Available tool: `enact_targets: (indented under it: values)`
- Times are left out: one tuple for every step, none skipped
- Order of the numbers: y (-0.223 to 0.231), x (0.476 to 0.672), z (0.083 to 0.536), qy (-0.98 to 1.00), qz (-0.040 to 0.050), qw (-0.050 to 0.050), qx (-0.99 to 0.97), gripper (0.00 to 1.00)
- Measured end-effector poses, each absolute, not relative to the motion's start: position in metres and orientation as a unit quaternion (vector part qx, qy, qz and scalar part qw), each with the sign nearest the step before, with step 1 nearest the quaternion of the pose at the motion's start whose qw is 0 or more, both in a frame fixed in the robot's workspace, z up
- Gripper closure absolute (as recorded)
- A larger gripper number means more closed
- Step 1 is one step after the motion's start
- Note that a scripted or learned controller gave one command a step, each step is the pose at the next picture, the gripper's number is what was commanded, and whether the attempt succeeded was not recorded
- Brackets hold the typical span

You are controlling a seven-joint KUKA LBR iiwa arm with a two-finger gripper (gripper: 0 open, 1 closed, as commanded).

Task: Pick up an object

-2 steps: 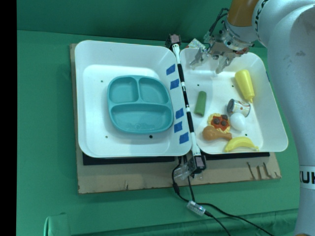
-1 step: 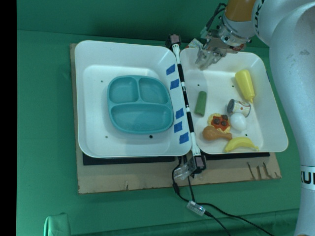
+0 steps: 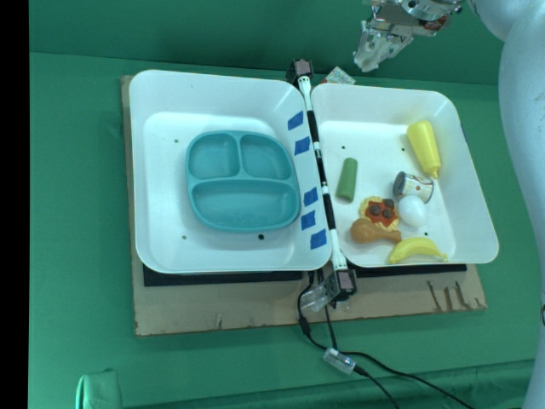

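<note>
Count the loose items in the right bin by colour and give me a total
Yellow: 2, the yellow plastic mustard bottle and the yellow toy banana
Green: 1, the green cylinder
White: 1, the white egg
Brown: 1, the brown toy drumstick
Mixed colours: 2, the small printed can and the orange-and-red toy food piece
Total: 7

Backdrop: green cloth wall [image 3: 213,11] across 12 o'clock, meeting the bench at a straight seam.
Bench surface: green cloth cover [image 3: 77,228], matte, evenly lit, soft shadows only.
Base board: brown cardboard sheet [image 3: 255,309] at centre, its edge showing at 6 o'clock, scuffed near 5 o'clock.
Under-layer: black mat [image 3: 221,276] showing as a thin strip on the cardboard.
Cabling: black cable [image 3: 383,373] runs toward 5 o'clock.
Cloth fold: pale green crease [image 3: 98,390] at 7 o'clock.
</note>
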State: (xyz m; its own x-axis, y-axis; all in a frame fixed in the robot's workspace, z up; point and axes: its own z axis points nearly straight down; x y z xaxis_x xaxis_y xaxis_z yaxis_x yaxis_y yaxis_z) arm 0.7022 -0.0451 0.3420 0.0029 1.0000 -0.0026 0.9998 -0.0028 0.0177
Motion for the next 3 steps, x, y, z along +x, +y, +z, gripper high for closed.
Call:
enact_targets:
  values:
    - [0.028, 0.702, 0.325, 0.706, 0.0030, 0.004, 0.708, 1.00]
    - [0.099, 0.682, 0.356, 0.706, 0.0067, 0.004, 0.708, 1.00]
    - [0.160, 0.702, 0.339, 0.706, 0.0058, 0.004, 0.708, 1.00]
